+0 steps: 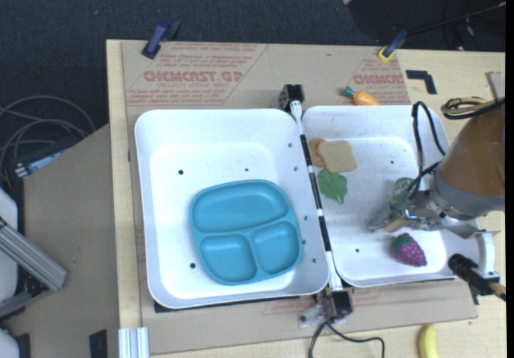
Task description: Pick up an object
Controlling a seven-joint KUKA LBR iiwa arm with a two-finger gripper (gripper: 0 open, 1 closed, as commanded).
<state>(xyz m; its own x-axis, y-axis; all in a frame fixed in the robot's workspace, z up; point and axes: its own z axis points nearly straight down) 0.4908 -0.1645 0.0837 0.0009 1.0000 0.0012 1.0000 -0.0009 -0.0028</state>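
Purple grapes (409, 250) just beside tool (391, 218), apart

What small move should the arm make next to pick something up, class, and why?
Probably a short shift toward the purple grapes and down. The gripper sits low in the right bin, just above and left of the grapes, with nothing seen between its jaws. The bread slice and green leaf lie farther away.

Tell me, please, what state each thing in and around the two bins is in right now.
Blue divided plate: flat in the left bin, compartments bare.
Toast slice: lying flat in the right bin.
Green leaf: lying just below the toast.
Purple grapes: resting on the bin floor, not held.
Gripper: low in the right bin, above the grapes.
Carrot: outside the bins, on the bench.
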